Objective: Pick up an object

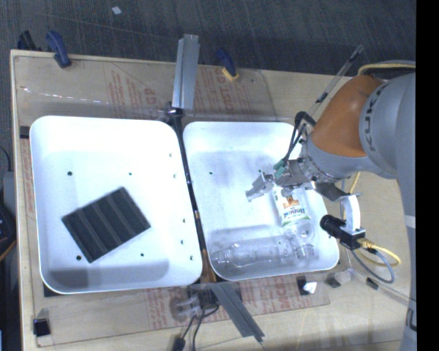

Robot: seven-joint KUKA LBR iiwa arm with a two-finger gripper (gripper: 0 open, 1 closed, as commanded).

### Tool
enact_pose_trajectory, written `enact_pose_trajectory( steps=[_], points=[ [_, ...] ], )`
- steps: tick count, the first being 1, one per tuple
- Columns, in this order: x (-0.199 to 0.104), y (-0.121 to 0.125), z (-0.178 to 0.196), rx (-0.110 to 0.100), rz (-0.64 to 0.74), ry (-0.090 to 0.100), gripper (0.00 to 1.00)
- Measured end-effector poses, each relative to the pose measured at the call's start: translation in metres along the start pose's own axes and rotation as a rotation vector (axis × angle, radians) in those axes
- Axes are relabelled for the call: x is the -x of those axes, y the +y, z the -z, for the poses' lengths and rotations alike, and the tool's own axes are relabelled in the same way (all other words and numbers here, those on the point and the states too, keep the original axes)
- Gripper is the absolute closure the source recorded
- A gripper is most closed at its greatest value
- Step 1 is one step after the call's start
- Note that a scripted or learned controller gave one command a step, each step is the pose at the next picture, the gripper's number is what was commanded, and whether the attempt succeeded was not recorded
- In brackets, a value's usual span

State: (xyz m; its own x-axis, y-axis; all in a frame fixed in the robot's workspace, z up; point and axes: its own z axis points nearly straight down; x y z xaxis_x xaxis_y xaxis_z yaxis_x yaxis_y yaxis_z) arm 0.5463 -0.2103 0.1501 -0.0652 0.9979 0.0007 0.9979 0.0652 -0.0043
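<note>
My gripper (257, 183) hangs over the middle of the right bin (227, 141), reaching in from the right. Its fingers stand open with nothing between them. Just right of and below it lies a small white bottle (293, 209) with an orange and green label, partly under the wrist. A clear plastic bottle (260, 253) lies on its side along the right bin's near wall. In the left bin (95, 134) a dark ribbed rectangular pad (106, 223) lies flat, far from the gripper.
A metal bar (185, 72) stands at the back between the bins. Blue clamps (57, 48) hold the bench's far edge. Cables and a black fitting (344, 229) hang beside the right bin's right wall.
</note>
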Motion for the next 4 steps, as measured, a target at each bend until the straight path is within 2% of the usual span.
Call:
enact_pose_trajectory(
  steps=[1,2,3,4],
  points=[
    [0.0,0.001,0.01,-0.001,0.005,-0.001,1.0],
    [-0.005,0.029,0.092,0.004,0.046,-0.001,1.0],
    [-0.005,0.03,0.102,0.004,0.051,-0.001,1.0],
    [-0.014,-0.026,0.028,0.0,-0.141,0.0,1.0]
  ],
)
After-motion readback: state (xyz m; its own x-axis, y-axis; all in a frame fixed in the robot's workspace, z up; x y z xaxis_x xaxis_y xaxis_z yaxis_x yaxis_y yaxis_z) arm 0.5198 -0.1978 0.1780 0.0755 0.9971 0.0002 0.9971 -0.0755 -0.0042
